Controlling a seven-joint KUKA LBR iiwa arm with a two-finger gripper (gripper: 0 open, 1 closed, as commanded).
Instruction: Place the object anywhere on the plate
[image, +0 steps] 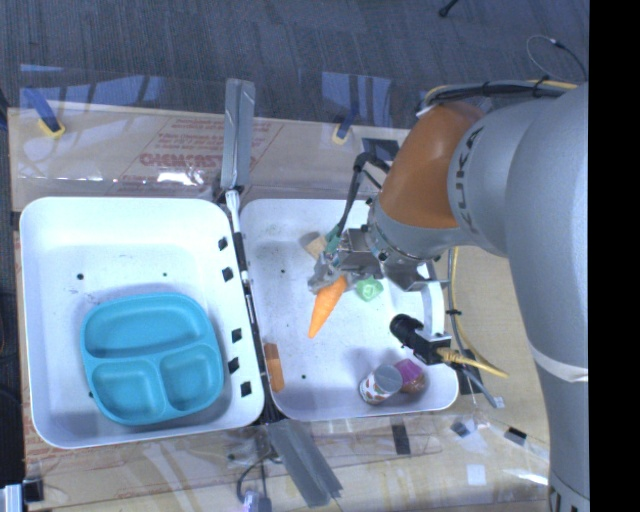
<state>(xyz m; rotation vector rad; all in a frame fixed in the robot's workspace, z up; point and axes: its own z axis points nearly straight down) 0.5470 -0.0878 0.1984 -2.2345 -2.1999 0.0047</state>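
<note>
The arm (500, 180) covers the right bin's (300, 400) far right corner and much of its right wall. The top of the carrot (324, 305) is tucked under the gripper (340, 268), so I can't tell whether the fingers grip it. A small green piece (370, 290) and a tan one (315, 243) beside the gripper are too small to name.
</note>
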